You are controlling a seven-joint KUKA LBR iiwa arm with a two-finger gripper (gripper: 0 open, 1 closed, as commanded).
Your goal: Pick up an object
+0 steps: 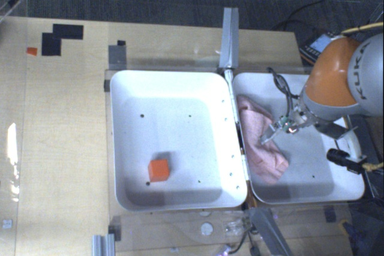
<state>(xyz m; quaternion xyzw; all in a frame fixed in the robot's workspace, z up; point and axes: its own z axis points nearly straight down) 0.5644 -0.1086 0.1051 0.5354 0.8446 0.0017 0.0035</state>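
Note:
A pink cloth [259, 139] lies crumpled along the left side of the right bin [312, 186]. My gripper [268, 136] hangs low over the cloth's right edge, its thin fingertips reaching down to the fabric. An orange cube [159, 170] sits in the left bin [174, 105], near its front left. The arm's orange band [333, 78] and grey wrist cover the right bin's back right corner.
A grey metal divider post [229, 39] stands behind the seam between the two bins. Black cables [282, 87] run from the wrist over the right bin. Black and orange markers [54, 40] lie on the bench at far left.

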